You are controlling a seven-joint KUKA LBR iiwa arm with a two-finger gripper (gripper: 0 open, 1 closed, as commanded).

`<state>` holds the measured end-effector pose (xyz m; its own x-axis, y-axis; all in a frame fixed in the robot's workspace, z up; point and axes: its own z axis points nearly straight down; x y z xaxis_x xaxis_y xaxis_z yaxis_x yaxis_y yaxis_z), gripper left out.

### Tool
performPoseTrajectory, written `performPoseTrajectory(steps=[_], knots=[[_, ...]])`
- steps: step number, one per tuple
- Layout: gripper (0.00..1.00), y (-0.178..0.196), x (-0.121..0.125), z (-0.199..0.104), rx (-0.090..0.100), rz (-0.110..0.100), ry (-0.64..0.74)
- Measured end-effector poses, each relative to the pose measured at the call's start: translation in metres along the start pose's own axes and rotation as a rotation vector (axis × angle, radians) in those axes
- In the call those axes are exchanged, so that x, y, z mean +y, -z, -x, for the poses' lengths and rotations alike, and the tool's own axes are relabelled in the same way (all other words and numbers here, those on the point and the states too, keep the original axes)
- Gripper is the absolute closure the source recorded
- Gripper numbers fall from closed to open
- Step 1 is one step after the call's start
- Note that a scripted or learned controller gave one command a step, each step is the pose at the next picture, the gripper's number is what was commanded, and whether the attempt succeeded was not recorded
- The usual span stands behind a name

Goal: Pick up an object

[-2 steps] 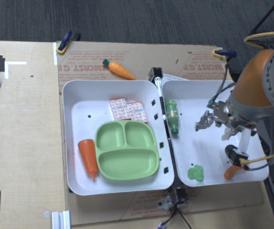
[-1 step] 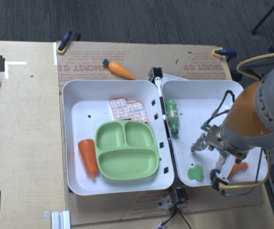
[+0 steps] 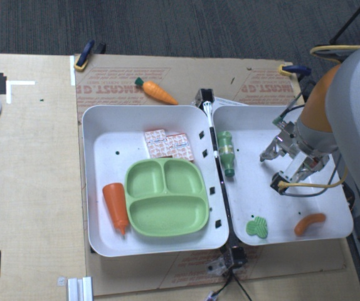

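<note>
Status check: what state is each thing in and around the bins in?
Plate: right way up, left bin.
Orange bottle: on its side, left bin.
Green bottle: on its side, right bin.
Carrot: lying outside the bins.
Sausage: lying flat, right bin.
Gripper: over the right bin.

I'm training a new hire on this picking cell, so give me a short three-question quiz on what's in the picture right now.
1. True or false: the carrot lies on the cardboard.
2. Fill in: the divided plate is ___ in colour.
3. The pincer hovers over: A) the cardboard, B) the right bin, C) the divided plate.

Key: 1 true; 2 green; 3 B.
</note>
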<state>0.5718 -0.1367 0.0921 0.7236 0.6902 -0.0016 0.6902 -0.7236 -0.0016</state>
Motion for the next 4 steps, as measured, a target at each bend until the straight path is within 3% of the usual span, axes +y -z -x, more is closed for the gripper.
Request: performPoseTrajectory(steps=[1,2,3,4], knots=[[0.0,0.0,0.067,-0.008,0.0,0.001,0.279],[0.0,0.061,0.033,0.027,0.0,0.0,0.394],[0.0,0.081,0.028,0.059,0.001,0.001,0.692],[0.0,0.058,-0.039,0.093,0.0,0.003,1.013]])
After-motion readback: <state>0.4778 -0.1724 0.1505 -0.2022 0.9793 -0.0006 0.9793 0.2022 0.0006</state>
